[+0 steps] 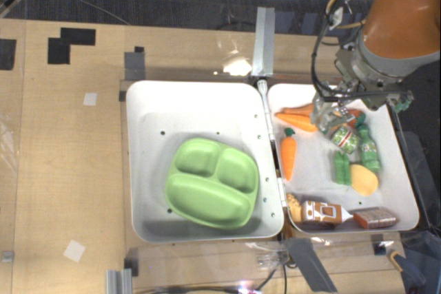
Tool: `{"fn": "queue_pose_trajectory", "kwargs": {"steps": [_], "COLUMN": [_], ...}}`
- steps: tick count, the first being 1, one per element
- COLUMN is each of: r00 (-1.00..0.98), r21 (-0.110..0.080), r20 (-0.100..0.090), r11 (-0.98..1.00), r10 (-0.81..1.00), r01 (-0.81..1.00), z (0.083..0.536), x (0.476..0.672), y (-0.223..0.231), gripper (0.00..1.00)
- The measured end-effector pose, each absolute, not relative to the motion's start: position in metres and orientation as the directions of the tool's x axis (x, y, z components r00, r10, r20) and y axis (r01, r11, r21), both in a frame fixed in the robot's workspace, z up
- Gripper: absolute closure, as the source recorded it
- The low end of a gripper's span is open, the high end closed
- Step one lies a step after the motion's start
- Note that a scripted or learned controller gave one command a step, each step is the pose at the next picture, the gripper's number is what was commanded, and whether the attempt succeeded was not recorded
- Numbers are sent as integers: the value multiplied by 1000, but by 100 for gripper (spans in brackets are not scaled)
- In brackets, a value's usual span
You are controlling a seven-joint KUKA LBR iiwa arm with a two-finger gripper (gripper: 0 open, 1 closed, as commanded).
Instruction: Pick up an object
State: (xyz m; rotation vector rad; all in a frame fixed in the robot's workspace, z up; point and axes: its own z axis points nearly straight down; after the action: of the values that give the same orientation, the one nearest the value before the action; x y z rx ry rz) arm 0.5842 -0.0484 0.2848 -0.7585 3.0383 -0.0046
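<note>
Nearest, a bottle (322,213) and brown block (375,218) lay along the right bin (408,197) front edge. The left bin (138,148) held a green tray (212,182). Farther back — lemon (364,180), two carrots (288,156). The gripper (335,115) hung over green packets (353,138); grip state could not be determined.
</note>
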Motion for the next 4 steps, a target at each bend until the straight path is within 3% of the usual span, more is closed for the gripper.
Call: {"fn": "queue_pose_trajectory", "kwargs": {"steps": [1, 2, 3, 4], "r00": [-898, -747, -797, -827], "r21": [-2, -8, -5, -3], "r20": [-11, -8, -12, -11], "r11": [898, 747, 797, 827], "r10": [-440, -665, -604, -562], "r01": [-440, -665, -604, -562], "z": [286, 280, 289, 286], "x": [670, 634, 671, 670], "y": [-24, -66, -32, 19], "gripper": [100, 100, 100, 100]}}
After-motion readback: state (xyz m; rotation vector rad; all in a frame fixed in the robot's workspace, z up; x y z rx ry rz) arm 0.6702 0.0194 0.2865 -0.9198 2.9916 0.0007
